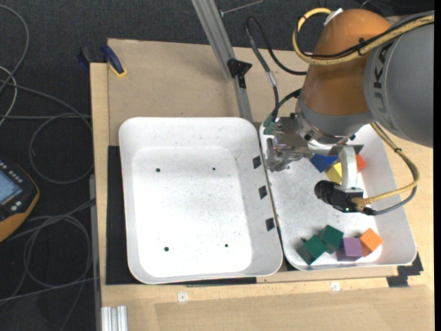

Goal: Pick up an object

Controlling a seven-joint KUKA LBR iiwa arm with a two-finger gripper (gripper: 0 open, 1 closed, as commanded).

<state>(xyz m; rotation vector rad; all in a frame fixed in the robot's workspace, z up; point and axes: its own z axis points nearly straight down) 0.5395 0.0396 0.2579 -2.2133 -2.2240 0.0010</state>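
My gripper hangs over the left part of the right bin, close to its left wall, under the grey and orange wrist. Just to its right, half hidden by the arm, lie a blue block, a yellow block and a sliver of red-orange block. At the bin's near edge sit two dark green blocks, a purple block and an orange block. I see nothing held by the gripper.
The left bin stands beside the right one, with small black tabs along the shared wall. A slanted metal pole rises behind the bins. A black fitting with a yellow cable hangs off the arm over the right bin.
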